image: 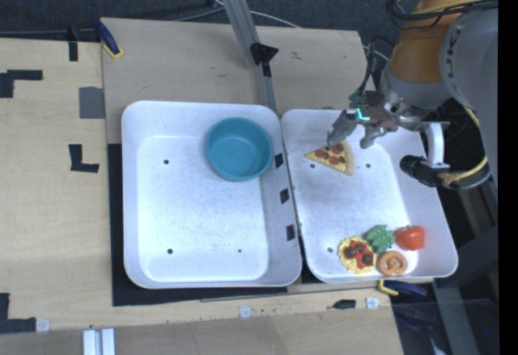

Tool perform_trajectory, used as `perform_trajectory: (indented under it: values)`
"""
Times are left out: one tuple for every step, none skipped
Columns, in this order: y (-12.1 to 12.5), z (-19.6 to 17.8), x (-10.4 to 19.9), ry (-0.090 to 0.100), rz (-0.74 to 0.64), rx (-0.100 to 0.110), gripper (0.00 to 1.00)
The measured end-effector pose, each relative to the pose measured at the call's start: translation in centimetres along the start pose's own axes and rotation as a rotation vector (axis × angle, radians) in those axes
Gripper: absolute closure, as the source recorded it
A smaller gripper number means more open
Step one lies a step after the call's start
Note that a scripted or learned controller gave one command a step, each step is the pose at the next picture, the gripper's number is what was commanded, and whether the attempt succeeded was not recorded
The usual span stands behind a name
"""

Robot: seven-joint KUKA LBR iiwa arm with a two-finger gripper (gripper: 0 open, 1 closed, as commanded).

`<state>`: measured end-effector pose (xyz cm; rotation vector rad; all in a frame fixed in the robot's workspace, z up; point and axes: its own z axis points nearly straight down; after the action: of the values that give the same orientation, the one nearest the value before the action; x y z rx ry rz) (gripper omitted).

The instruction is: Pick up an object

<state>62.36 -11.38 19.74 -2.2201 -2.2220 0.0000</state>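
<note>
1. My gripper (pixel 354 137) hangs spread at the right bin's (pixel 421 212) 12 o'clock end, one finger just above the pizza slice (pixel 333 158), nothing pinched.
2. I judge the slice the likely target: it lies flat and alone.
3. Small toy foods (pixel 379 248) crowd the bin's 5 o'clock corner; a blue bowl (pixel 238 149) sits in the left bin (pixel 162 216).

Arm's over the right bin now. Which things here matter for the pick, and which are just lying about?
In play: gripper, open above the pizza slice in the right bin.

Lying about: blue bowl in the left bin; round pizza, broccoli, tomato, doughnut.
</note>
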Motion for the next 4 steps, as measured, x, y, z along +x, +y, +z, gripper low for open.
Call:
perform_trajectory:
  values:
    - [0.0, 0.0, 0.0, 0.0, 0.0, 0.0, 0.0]
    - [0.2, 6.3, 0.3, 0.0, 0.0, 0.006, 0.0]
    - [0.3, 10.7, 0.2, -0.003, 0.001, -0.004, 0.0]
    - [0.4, 9.5, 0.2, -0.003, 0.0, -0.007, 1.0]
